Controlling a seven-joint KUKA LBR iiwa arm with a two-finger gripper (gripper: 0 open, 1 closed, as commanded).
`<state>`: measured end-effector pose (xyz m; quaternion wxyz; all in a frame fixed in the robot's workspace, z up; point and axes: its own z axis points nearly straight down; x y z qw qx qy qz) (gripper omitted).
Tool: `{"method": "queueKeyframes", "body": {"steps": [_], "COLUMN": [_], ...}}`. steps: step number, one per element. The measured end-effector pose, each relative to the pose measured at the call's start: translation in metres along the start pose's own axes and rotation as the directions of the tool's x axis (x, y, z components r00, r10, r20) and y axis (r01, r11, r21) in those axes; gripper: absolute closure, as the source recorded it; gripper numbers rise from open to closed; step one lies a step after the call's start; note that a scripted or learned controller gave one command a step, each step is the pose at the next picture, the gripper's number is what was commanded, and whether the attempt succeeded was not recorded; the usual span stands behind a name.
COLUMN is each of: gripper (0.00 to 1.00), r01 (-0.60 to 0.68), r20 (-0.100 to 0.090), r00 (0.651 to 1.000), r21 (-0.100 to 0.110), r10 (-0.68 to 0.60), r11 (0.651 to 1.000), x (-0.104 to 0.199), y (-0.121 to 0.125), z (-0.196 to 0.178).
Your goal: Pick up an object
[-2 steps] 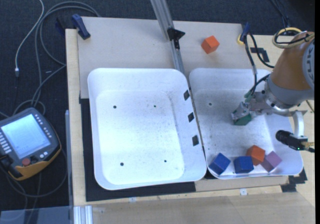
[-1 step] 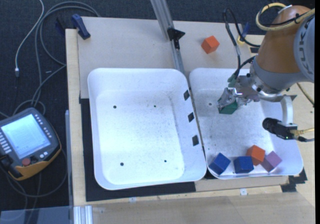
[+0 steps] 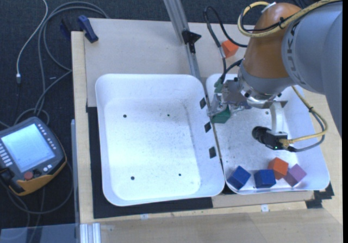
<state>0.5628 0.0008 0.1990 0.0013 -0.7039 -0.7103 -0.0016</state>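
Two shallow white bins sit side by side on the bench; the right bin (image 3: 321, 174) serves as the landmark here. The left bin (image 3: 109, 87) lies just beside it, the two rims touching along the shared edge, and its floor shows only dark specks and a few small black dots.

Inside the right bin, four small blocks cluster along its near rim: a blue cube (image 3: 238, 177) closest to the shared edge; a second blue cube (image 3: 265, 178) just beside it; an orange block (image 3: 280, 166) touching that second cube's far corner; a purple block (image 3: 296, 174) at the end of the row, nearest the bin's outer rim. A green block (image 3: 221, 117) is at the bin's far inner side, right against the shared edge; it shows between the fingers of the gripper (image 3: 220, 110), which are closed narrowly on it; whether the block is lifted off the bin floor cannot be told.

The grey arm (image 3: 315, 46) with its orange band (image 3: 269, 38) hangs over the far half of the right bin, hiding much of the floor there. A black cylindrical part with a yellow cable (image 3: 302, 137) hangs above the bin's middle. Beyond the bin's far rim, on the bare bench, lies another orange block (image 3: 230, 48); a metal pole (image 3: 174, 2) rises from near the bins' shared far corner.
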Motion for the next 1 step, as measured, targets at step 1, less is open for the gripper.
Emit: {"method": "queueKeyframes", "body": {"steps": [1], "gripper": [1.00], "r01": [-0.005], "r20": [0.004], "r00": [1.000], "r21": [-0.005], "r10": [0.005], "r11": [1.000], "x": [-0.0004], "y": [0.0613], "z": [-0.0006]}}
